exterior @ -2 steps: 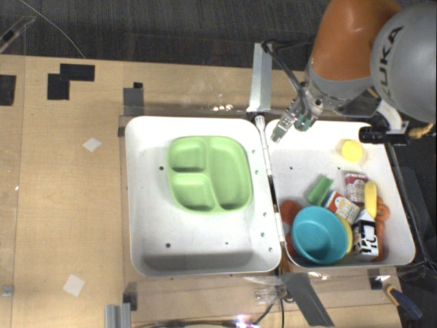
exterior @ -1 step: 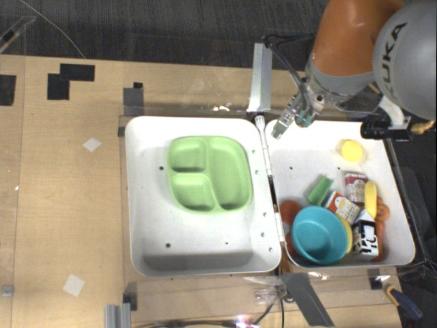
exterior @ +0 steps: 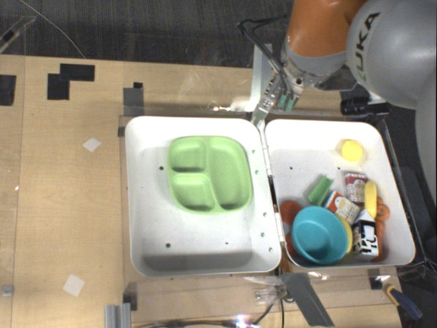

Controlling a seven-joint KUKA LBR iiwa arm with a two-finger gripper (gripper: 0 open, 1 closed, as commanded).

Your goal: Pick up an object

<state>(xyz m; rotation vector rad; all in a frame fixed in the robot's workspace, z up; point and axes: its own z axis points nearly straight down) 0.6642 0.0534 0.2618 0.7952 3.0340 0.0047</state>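
Camera view from above had the gripper (exterior: 278, 101) hanging over the far end of the wall between the two white bins, way up by the back rim, with the grey arm (exterior: 392, 36) and its orange band (exterior: 321, 16) coming in from the right. Honestly couldn't tell how the gripper was set from where I stood, it was too small and blurry up there, and nothing looked held in it. The left bin (exterior: 147, 244) had a green divided plate (exterior: 208, 173) sitting in the middle, three compartments. The right bin (exterior: 300, 149) was the messy one: a teal bowl (exterior: 319, 234) at the near end, a small green block (exterior: 319, 189) just behind it, a yellow ball-ish thing (exterior: 351, 149) off alone toward the far right corner, and a jumble of packets (exterior: 355, 207) plus a yellow stick (exterior: 370, 198) crammed against the bowl on the right side. Something red (exterior: 289, 210) poked out just left of the bowl. All the pickable stuff was well apart from the gripper, down at the near half of that bin.
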